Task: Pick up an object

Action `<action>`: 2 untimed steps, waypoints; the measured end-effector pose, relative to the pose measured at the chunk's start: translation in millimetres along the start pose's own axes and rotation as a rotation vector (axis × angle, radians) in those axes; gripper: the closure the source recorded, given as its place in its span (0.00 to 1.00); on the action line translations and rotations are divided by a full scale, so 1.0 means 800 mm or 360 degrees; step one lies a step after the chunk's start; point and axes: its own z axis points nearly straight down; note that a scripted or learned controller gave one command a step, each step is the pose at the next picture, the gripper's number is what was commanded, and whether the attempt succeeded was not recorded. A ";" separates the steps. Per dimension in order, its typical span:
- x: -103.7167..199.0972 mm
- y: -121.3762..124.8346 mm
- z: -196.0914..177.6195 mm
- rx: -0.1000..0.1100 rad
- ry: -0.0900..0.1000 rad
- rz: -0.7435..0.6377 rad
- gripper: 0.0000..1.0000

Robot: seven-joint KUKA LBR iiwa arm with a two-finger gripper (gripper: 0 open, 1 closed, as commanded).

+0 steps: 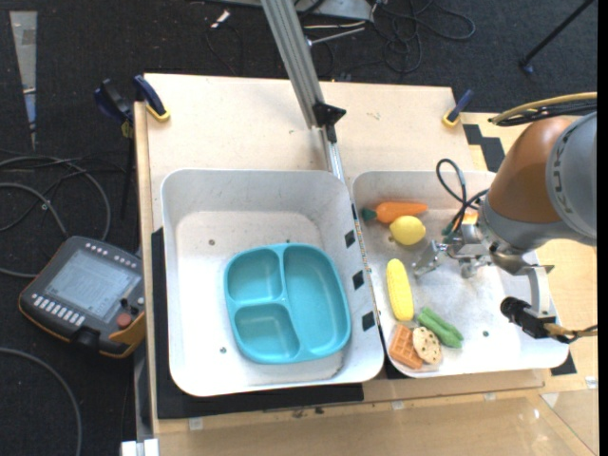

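The right bin (pixel 494 354) holds toy food: an orange carrot (pixel 401 211) at the back, a yellow lemon (pixel 408 229) just in front of it, a yellow corn cob (pixel 400 289), a green pea pod (pixel 440 326), a waffle (pixel 406 349) and a cookie (pixel 427 346) at the front. My gripper (pixel 443 258) hangs low over the middle of this bin, right of the lemon and corn cob. It is open, with nothing between its fingers.
The left bin (pixel 190 217) holds a teal divided plate (pixel 285 302). A slanted metal bar (pixel 294 50) crosses the back, ending near the wall between the bins. A black cable (pixel 454 190) loops above the gripper.
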 end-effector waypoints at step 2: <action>-0.003 0.008 -0.093 -0.0013 -0.0003 -0.0004 1.00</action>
